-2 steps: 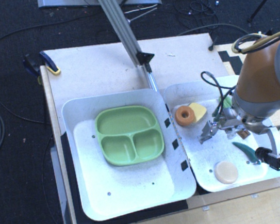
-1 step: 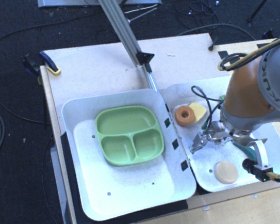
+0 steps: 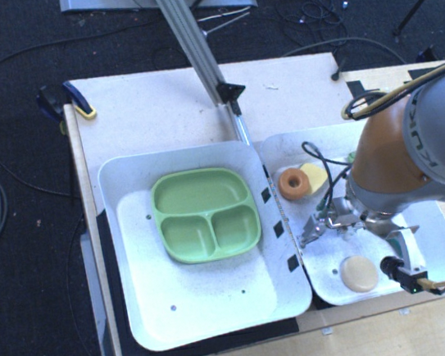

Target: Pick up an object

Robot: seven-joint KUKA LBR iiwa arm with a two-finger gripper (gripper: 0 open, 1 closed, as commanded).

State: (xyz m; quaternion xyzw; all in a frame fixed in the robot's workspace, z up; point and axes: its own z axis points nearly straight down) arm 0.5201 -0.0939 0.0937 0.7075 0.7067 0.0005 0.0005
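In the right bin (image 3: 440, 244) an orange ring-shaped object (image 3: 294, 184) lies at the back left, touching a pale yellow object (image 3: 315, 175) on its right. A beige rounded object (image 3: 358, 274) rests near the bin's front edge. My gripper (image 3: 326, 220) hangs low over the middle of this bin, between the ring and the beige object, touching neither as far as I can see. The orange-banded wrist (image 3: 389, 156) covers the right part of the bin.
The left bin (image 3: 143, 309) holds a green plate (image 3: 206, 213) with three compartments. A slanted metal pole (image 3: 196, 44) rises from the back between the bins. Cables lie on the dark floor behind the bench.
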